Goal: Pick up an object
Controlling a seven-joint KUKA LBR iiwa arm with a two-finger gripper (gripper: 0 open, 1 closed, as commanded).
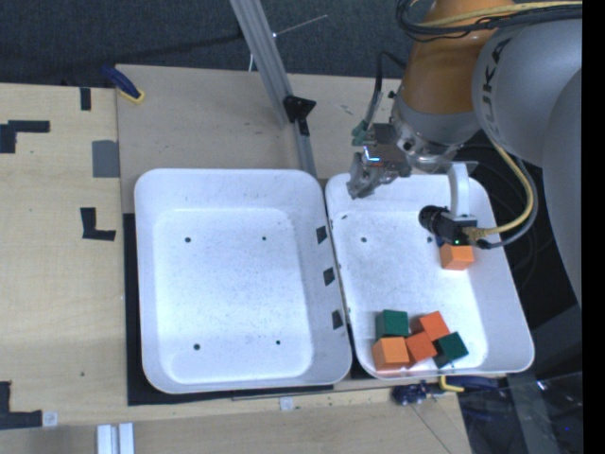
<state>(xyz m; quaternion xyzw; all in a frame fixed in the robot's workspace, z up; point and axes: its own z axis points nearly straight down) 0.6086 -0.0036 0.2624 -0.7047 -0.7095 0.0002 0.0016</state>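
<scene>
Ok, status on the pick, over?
Gripper over far rim of right bin, nothing seen in it. Blocks clustered at near end, one orange block by right wall. Path clear.

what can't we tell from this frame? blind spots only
- Gripper, camera view: too small and dark at the right bin's far rim to tell whether the jaws are open or shut.
- Lone orange block: its top edge is covered by the black fitting on the arm.
- Block cluster: the pieces overlap, so the count and the hidden faces are unclear.
</scene>
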